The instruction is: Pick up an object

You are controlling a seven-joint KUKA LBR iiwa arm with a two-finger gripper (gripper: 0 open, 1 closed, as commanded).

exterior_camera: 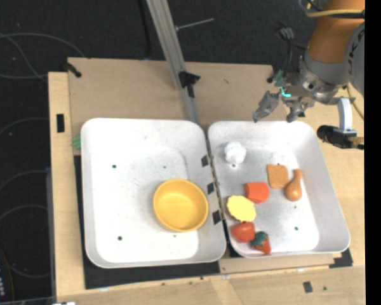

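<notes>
My gripper (280,109) hangs above the far edge of the right bin (317,234), open, with nothing between its fingers. Below it in that bin lie a small white object (234,152), a tan slice-shaped piece (277,175), an orange-brown pear-shaped piece (294,187), an orange-red block (257,192), a yellow lumpy piece (240,208), a red tomato-like piece (244,232) and a strawberry-like piece (261,243). All of them lie well in front of the gripper. A yellow bowl (180,204) sits in the left bin (114,145).
A slanted metal post (169,43) rises behind the seam between the bins. The bins rest on a tan board (127,88). Black clips (208,162) line the seam. A black fitting (336,135) juts out at the right bin's far right corner.
</notes>
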